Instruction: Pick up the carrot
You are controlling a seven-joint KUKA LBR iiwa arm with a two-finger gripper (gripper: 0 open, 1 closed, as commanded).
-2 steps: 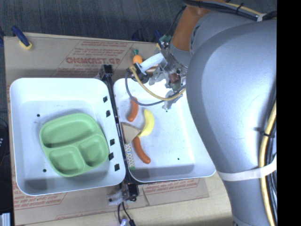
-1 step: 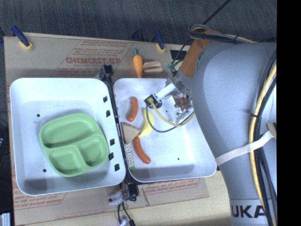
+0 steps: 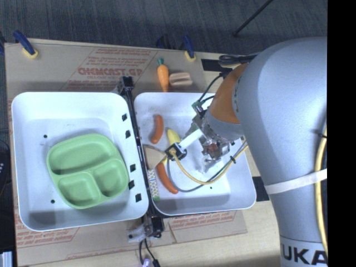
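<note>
The carrot [image 3: 162,78], orange with a green top, lies on the cardboard beyond the far edge of the right bin [image 3: 233,199], just beside a small bun-like toy [image 3: 179,80]. The gripper [image 3: 212,149] hangs over that bin's middle, well apart from the carrot; I cannot tell whether it is spread or closed. The carrot looks like a light, stiff, smooth toy that could slip, so a hold across its thicker middle seems safest.
</note>
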